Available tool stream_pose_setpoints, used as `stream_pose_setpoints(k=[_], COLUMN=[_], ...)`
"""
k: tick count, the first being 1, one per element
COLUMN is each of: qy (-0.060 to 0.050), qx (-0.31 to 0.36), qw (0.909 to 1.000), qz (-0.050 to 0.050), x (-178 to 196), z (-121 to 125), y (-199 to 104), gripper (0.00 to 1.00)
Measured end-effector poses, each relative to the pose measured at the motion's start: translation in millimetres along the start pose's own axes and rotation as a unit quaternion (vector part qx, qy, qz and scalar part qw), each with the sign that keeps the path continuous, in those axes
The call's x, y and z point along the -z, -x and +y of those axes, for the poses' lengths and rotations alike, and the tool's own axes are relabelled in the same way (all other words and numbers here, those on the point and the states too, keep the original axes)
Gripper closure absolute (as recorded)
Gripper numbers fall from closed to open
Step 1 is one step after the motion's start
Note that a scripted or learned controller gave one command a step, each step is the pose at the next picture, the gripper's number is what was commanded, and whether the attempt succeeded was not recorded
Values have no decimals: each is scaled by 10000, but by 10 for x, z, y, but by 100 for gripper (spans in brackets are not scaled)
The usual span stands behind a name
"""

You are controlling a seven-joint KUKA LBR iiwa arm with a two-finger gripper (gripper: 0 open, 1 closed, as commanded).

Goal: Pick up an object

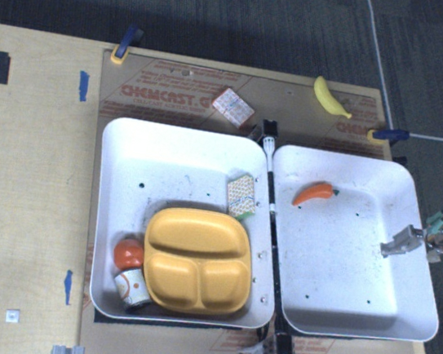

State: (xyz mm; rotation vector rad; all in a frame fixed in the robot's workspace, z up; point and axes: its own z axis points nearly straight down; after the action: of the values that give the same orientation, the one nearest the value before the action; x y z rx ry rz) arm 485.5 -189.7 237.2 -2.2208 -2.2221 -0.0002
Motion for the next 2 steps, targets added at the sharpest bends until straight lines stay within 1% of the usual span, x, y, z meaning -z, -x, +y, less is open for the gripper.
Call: stream_pose_setpoints(k=[1, 2], qy=[7, 8], qx=[8, 6], qw=[10000, 10000], qz=[8, 1], x=[-1223, -1512], z=[952, 1008], y=[306, -316], gripper=[0, 0])
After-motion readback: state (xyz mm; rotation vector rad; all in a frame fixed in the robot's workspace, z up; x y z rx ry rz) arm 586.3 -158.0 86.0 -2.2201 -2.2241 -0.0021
